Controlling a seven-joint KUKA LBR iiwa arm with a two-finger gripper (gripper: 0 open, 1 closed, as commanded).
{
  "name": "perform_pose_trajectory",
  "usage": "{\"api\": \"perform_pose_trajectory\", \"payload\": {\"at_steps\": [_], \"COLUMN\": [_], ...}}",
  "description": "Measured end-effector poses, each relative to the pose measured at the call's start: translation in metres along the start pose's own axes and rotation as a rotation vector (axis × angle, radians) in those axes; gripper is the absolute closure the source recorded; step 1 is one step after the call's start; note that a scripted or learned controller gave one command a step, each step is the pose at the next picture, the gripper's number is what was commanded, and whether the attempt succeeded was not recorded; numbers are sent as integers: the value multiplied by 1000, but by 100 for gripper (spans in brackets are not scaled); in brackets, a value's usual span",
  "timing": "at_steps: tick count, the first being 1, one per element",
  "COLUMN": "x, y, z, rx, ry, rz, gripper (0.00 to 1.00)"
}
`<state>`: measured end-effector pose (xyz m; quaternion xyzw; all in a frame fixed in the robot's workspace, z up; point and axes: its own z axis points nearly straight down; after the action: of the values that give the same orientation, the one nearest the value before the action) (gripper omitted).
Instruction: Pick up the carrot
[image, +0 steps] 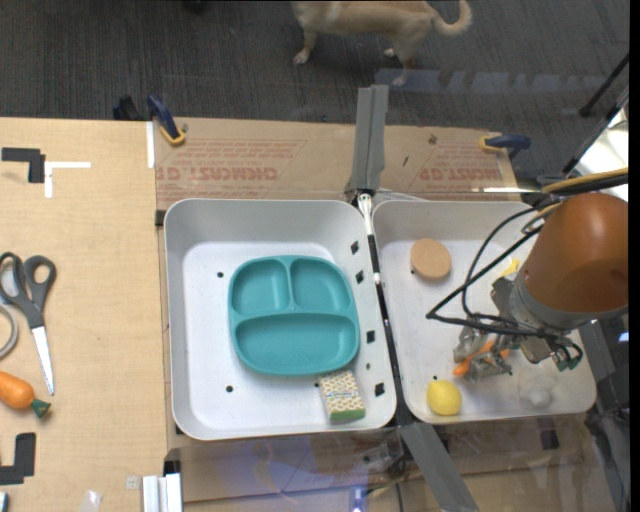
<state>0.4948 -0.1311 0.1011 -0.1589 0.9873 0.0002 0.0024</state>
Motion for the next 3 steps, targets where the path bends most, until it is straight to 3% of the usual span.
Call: {"api": "perform_pose_trajectory", "payload": {"at_steps": [1,2,3], "x": [-68,-14,-6], "y": [35,71,46], "z": [-91,-138,-90], "rx": [0,0,0], "ry": [1,4,5], "rz": [148,364,360], "gripper": [100,100,100]}}
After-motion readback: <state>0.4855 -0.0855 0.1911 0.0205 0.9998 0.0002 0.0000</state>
